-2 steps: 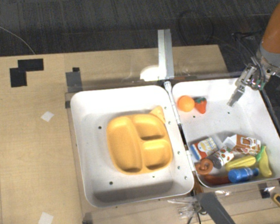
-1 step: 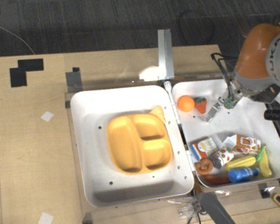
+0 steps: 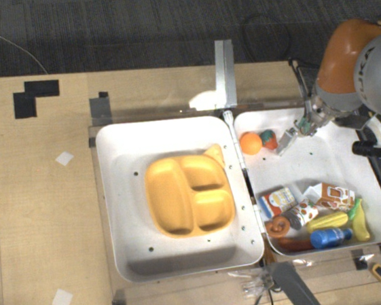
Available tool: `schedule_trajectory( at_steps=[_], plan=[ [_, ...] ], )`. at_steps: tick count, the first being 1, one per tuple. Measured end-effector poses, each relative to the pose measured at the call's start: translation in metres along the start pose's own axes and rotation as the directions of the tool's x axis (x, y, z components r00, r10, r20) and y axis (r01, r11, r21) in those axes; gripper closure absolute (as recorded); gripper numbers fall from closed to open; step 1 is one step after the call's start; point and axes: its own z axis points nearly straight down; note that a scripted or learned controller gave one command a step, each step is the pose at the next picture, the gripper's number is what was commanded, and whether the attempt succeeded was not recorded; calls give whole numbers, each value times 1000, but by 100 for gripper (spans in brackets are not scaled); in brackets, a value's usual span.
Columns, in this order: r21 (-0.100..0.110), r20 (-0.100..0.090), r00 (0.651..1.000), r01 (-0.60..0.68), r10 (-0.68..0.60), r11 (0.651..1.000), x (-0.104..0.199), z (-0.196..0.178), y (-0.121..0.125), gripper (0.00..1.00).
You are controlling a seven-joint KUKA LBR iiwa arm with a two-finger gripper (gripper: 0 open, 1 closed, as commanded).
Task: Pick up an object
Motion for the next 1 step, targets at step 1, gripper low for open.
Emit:
schedule_trajectory(
  at_steps=[1],
  plan=[
    [-13, 24, 979, 201, -200, 980, -29, -90, -23, 0]
  ],
)
